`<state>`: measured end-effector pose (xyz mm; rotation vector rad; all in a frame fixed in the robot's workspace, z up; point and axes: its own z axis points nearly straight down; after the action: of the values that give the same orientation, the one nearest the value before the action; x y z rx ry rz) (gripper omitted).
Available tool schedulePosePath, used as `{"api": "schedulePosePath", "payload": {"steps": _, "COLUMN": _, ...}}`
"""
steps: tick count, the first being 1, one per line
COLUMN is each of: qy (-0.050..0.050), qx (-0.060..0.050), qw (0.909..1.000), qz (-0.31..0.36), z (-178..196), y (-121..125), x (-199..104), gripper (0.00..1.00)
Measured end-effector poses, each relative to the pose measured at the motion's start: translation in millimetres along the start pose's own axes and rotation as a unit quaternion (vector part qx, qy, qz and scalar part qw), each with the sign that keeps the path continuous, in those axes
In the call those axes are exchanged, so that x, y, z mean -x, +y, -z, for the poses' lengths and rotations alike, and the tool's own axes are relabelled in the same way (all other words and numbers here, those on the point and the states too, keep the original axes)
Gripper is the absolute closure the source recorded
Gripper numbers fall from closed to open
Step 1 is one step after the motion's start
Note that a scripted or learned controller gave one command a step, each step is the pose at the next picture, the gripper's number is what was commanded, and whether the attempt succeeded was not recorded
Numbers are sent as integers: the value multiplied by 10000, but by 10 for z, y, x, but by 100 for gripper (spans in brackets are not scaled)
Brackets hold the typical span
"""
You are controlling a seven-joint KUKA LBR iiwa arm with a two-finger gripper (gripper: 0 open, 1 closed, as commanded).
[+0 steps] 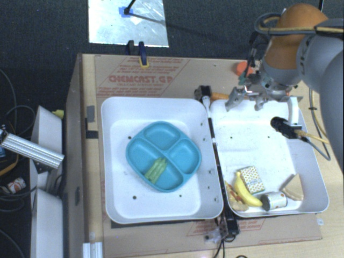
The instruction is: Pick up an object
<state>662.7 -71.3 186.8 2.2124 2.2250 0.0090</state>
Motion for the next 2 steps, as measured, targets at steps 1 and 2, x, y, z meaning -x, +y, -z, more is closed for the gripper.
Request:
{"api": "schedulePosePath", "payload": {"steps": 1, "qy": -11, "qx": -32, "qw": 10000, "qz": -23, "z": -504, "y": 51, "x": 319, "gripper": 0}}
{"api": "schedulePosePath", "payload": {"steps": 2, "qy": -6, "qx": -33, "qw": 10000, "qz": -10, "z": -1028, "y": 49, "x": 233, "gripper": 0}}
